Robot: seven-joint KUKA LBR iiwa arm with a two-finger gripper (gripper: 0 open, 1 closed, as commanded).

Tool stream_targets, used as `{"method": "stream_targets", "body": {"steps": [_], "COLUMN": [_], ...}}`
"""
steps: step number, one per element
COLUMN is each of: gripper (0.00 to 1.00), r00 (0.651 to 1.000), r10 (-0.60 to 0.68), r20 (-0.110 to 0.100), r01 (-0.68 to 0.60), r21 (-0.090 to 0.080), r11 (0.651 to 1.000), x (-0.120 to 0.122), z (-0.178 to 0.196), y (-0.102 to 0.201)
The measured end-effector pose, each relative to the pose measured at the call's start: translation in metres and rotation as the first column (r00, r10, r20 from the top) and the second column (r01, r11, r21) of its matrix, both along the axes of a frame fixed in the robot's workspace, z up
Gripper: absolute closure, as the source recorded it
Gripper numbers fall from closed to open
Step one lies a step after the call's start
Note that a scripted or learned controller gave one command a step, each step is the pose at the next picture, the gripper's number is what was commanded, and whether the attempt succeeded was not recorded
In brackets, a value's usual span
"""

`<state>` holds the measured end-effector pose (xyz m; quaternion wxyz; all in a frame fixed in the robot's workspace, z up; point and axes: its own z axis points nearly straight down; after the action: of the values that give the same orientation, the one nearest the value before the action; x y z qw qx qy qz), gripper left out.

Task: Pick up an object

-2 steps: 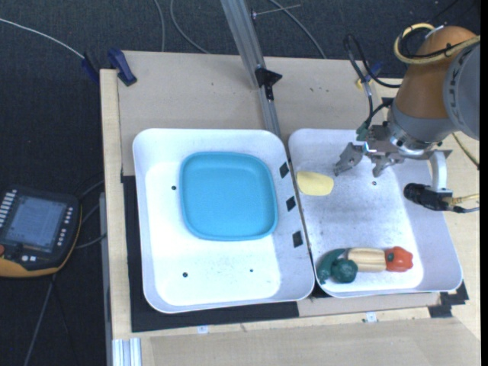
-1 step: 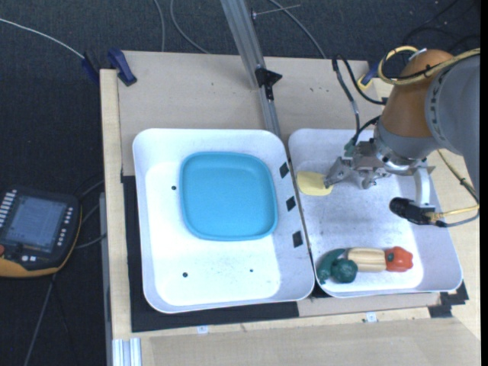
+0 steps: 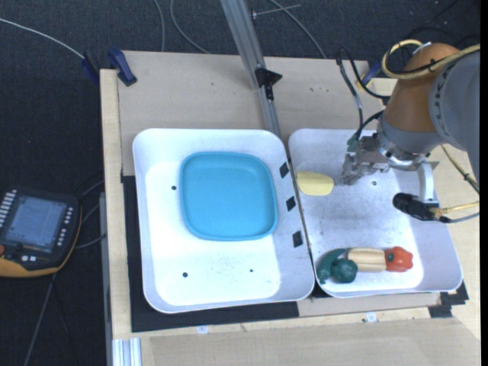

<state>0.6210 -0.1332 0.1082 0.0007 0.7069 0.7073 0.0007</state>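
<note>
From my console I see the gripper [image 3: 349,175] low in the right bin [image 3: 446,239], just beside a pale yellow object [image 3: 315,183] that lies near the bin's left wall. Whether the fingers are spread or closed I cannot tell; the wrist hides them, and nothing is visibly held between them. The yellow piece looks like the nearest candidate, so I judge this to be the approach to a grasp.

To do it well, I would centre the gripper over the yellow object rather than at its right end, since a pinch on a rounded tip may squirt it toward the wall. The wall is close, so I would line the closing direction along it, not into it.

Other choices sit at the bin's near edge: a dark green object [image 3: 338,269] touching a tan stick-like piece [image 3: 366,259] with a red end [image 3: 399,259]. The left bin [image 3: 156,277] carries a blue plate [image 3: 228,195].
</note>
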Motion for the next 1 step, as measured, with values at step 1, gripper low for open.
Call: {"method": "stream_targets", "body": {"steps": [1], "gripper": [1.00], "r00": [1.000], "r10": [0.000], "r20": [0.003], "r01": [0.000], "r21": [-0.001], "r11": [1.000], "x": [0.0076], "z": [0.0608], "y": [-0.0004]}}
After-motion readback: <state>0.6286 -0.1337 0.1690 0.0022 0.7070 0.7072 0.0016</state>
